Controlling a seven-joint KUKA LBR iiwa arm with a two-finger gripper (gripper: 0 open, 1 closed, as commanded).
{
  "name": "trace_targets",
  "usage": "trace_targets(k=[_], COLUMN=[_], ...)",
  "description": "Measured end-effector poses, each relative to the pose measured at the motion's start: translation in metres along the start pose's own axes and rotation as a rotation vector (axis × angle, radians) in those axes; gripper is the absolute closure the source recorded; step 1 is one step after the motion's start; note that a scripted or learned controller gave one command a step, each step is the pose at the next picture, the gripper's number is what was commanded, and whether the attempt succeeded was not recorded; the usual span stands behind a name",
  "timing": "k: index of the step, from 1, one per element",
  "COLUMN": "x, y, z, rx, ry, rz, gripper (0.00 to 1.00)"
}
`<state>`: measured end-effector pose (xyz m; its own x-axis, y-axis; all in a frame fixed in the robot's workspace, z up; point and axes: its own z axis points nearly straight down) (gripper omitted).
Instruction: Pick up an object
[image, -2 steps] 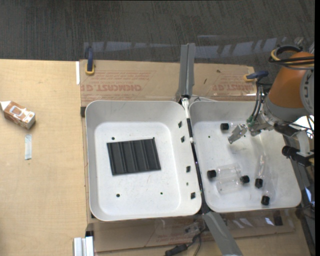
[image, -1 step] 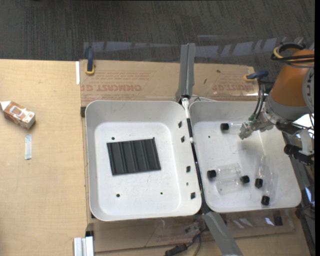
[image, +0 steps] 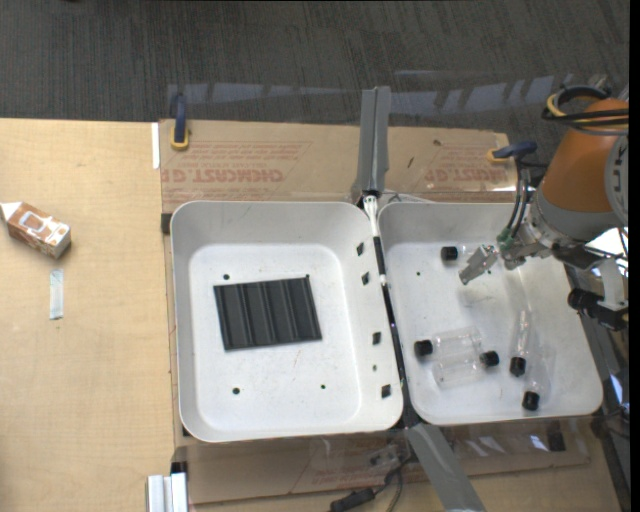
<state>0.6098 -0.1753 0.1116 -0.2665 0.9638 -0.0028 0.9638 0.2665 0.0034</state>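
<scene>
Several clear plastic vials with black caps lie in the right bin (image: 560, 405). One vial (image: 455, 346) lies near the bin's middle, a second (image: 462, 373) just below it, and a third (image: 523, 332) stands slanted toward the right. A small black cap (image: 450, 254) sits alone near the bin's far side. My gripper (image: 478, 263) hangs over the upper part of the right bin, just right of that cap and above the vials. Nothing shows in it. A black ribbed slab (image: 268, 312) lies flat in the left bin (image: 190, 330).
The arm's orange band (image: 585, 165) is at the upper right, over the right bin's far corner. A grey divider (image: 374, 140) runs between the bins at the back. A small carton (image: 38, 230) lies on the wooden bench at the far left.
</scene>
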Motion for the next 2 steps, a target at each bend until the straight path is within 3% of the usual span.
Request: trace_targets(k=[1,2], x=[0.039,0.001], y=[-0.004,0.038], z=[0.021,0.026], rx=[0.005,0.053], ry=[0.003,0.034], rz=[0.003,-0.094], gripper=[0.0,0.0])
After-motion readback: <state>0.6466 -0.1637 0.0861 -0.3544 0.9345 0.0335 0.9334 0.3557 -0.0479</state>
